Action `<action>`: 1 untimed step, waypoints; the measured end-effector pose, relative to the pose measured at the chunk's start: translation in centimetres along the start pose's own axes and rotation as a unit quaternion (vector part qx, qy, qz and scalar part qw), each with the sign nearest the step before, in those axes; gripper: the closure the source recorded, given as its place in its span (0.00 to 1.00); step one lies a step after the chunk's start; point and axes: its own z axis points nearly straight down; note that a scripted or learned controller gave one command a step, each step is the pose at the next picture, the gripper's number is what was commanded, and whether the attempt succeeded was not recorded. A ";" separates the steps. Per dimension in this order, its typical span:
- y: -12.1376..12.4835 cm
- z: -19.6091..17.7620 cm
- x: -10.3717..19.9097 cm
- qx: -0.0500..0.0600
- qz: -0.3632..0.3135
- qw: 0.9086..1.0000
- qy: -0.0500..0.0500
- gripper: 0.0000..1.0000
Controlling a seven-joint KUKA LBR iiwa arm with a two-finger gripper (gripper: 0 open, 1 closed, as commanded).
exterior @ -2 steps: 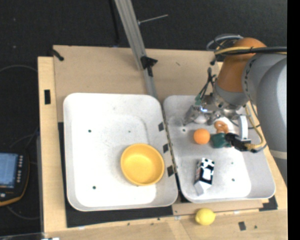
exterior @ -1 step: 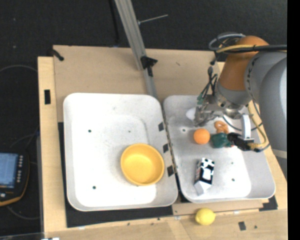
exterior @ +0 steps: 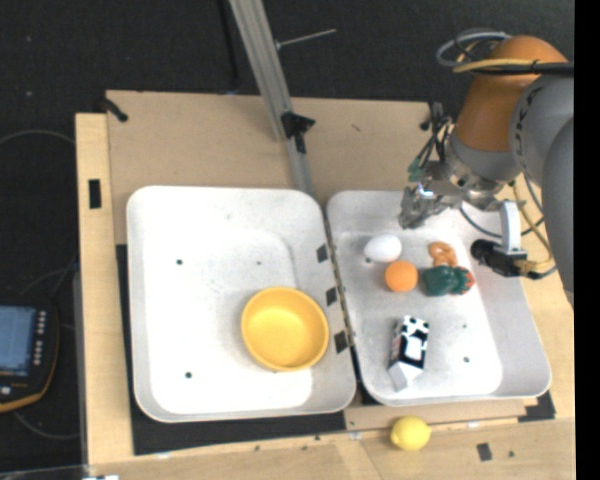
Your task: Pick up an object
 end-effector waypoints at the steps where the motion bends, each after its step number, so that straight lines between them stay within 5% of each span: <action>1: 0.1 -5.1 -0.1 0.000 0.000 1.000 0.000 1.00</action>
